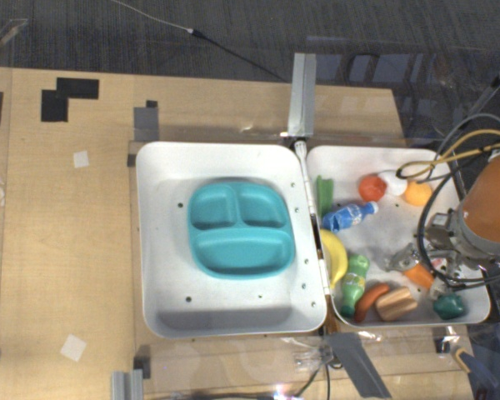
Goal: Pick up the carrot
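Observation:
A small bright orange piece, apparently the carrot (418, 276), lies in the right bin (375, 158) near its front right. My gripper (423, 258) hangs directly over it, low in the bin, and partly covers it. The wrist and cables block the view, so I cannot make out whether the carrot is touched or held. A darker red-orange elongated item (371, 300) with a green piece (350, 289) beside it lies to the left of the carrot.
The right bin also holds a blue bottle (348, 216), a red tomato (372, 187), a yellow-orange fruit (417, 193), a green stick (324, 194), a banana (335, 255), a brown bread roll (396, 304) and a dark green item (448, 307). A teal divided plate (240, 227) lies in the left bin (162, 248).

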### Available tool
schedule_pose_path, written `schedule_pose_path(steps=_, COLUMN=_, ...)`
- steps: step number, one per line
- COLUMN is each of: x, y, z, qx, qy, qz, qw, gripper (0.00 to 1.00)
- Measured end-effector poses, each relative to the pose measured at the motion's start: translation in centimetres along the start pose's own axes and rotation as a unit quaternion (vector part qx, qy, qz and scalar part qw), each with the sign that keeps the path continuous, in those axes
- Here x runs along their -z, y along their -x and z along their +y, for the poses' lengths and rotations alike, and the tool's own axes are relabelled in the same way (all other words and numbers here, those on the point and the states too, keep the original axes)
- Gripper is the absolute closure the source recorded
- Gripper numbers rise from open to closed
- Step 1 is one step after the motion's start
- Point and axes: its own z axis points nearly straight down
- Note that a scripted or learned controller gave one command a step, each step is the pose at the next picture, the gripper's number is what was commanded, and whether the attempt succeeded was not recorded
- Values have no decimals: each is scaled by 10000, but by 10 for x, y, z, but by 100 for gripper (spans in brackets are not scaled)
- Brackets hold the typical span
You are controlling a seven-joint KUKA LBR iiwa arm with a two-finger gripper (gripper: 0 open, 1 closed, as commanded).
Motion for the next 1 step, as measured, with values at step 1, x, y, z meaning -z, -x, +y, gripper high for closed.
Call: schedule_pose_path(steps=1, x=11, y=0, z=-2, qx=8, qy=-16, qz=18, qw=10000, gripper=100)
